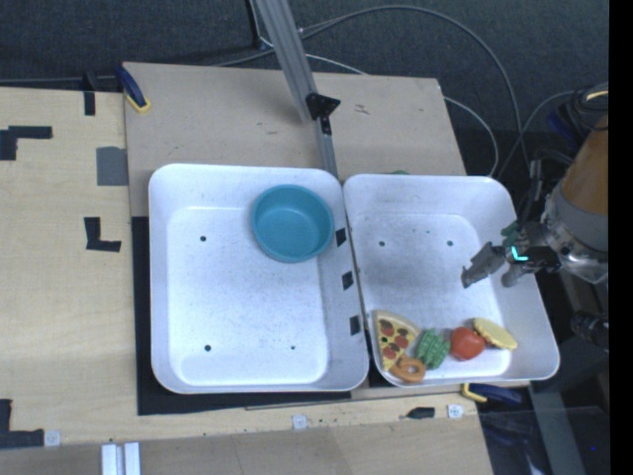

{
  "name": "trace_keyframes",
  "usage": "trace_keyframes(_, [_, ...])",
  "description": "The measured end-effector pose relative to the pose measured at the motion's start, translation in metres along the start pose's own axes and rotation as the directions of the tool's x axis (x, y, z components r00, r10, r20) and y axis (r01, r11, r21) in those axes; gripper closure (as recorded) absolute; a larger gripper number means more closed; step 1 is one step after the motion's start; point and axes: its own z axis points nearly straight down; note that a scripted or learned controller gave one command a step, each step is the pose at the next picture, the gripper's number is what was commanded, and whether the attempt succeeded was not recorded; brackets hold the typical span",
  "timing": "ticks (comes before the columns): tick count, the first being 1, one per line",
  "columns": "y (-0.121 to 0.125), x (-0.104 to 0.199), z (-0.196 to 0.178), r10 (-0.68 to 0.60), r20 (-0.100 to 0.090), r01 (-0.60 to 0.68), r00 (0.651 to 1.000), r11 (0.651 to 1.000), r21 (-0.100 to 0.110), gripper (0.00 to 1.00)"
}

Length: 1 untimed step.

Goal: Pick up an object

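Gripper (497, 270) hangs open and empty over the right bin's (415, 191) right edge. Pizza slice (395, 338) lies along its front edge, tip pointing front-right

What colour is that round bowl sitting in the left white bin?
The round bowl is blue, a teal-leaning shade, seen plainly in the overhead camera view.

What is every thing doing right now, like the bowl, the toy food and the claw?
Blue bowl: upright, in left bin.
Pizza slice: flat, right bin's near edge.
Green veggie: lying beside pizza.
Tomato: resting against yellow piece.
Yellow piece: lying flat.
Claw: open, holding nothing.
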Motion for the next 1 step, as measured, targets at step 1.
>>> trace_keyframes(1, [0.0,0.0,0.0,0.0,0.0,0.0,1.0,1.0,0.0,0.0])
